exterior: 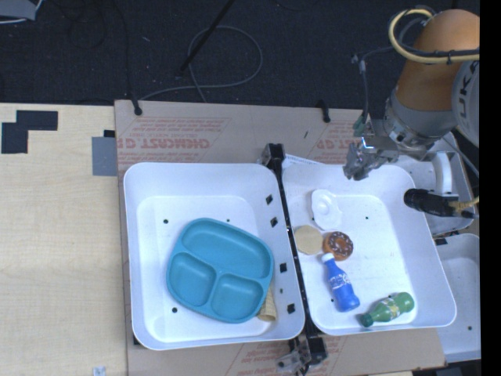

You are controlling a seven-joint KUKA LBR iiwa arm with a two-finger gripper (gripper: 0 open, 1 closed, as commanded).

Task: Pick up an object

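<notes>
Bench: 2 bins (141,210).
Gripper (358,167): we cannot tell its state.
Risk: we might nudge the bottle (340,284) away.

I work in a robotics lab — loose cables (227,41) on dark floor, two white bins (141,210) clamped to my surface (55,233).

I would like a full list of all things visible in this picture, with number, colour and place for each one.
bins: 2, white, side by side on the bench
divided plate: 1, light blue, left bin
cone-like piece: 1, tan, left bin, at the plate's lower right edge
white object: 1, white, right bin, upper part
flat disc: 1, tan, right bin
doughnut: 1, brown, beside the disc
blue bottle: 1, right bin, lying
green bottle: 1, right bin, near corner
arm: 1, grey and orange, right
gripper: 1, above the right bin's far edge
</notes>
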